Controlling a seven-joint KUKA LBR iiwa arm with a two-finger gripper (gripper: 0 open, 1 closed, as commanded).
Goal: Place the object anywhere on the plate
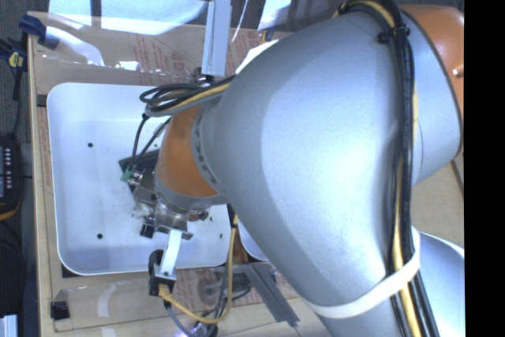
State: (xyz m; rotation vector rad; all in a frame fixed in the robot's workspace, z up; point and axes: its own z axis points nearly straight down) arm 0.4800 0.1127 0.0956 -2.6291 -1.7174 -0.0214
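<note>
Arm: grey KUKA arm [331, 162] fills most of the right side, closest to the camera, its big rounded link blocking much of what lies beneath; a bundle of black and yellow cables [398, 91] runs along its upper edge and down its right flank.
Orange band: one orange ring [180, 162] sits above the wrist, over the left bin.
Left bin: shallow white bin [79, 170], interior mostly bare white, with a few small dark dots on the floor.
Right bin: second white bin [248, 245], with just a sliver of its rim peeking out under the arm, beside the left bin's lower right corner.
Bin count: two, side by side.
Plate: I cannot make one out; the arm covers most of the right bin.
Object: a small greenish bit [125, 177] shows at the wrist's left edge, above the left bin's floor; I cannot tell whether it is the task's object or part of the robot.
Hand: the hand [146, 201] hangs over the middle of the left bin, a cluster of dark and metallic parts below the orange ring; from where I stand I cannot tell how it is set or whether anything is in it.
Tabletop: brownish tabletop [118, 300] frames the bins.
</note>
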